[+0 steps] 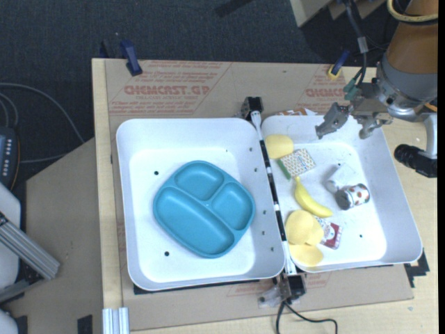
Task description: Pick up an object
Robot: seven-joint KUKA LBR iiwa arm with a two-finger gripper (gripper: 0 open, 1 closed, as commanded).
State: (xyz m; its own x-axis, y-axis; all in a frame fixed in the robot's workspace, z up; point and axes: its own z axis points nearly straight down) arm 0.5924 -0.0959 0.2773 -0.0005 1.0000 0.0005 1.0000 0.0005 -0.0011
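The right bin point(389, 186) holds several small things: a yellow banana point(310, 200), a grey and white can point(350, 195) lying on its side, a patterned packet point(297, 162), a pale yellow round piece point(279, 145), a yellow lump point(303, 227) and a red and white packet point(332, 235). My gripper point(349, 126) hangs over the far end of this bin, above and behind the can. Its two fingers stand spread apart, open, with nothing between them.
The left bin point(139, 152) holds a blue divided plate point(201, 207). A black clamp strip point(268, 179) runs between the two bins. Blue clips point(130, 56) sit on the cardboard bench top at the far edge. The arm's orange band point(414, 44) rises at the upper right.
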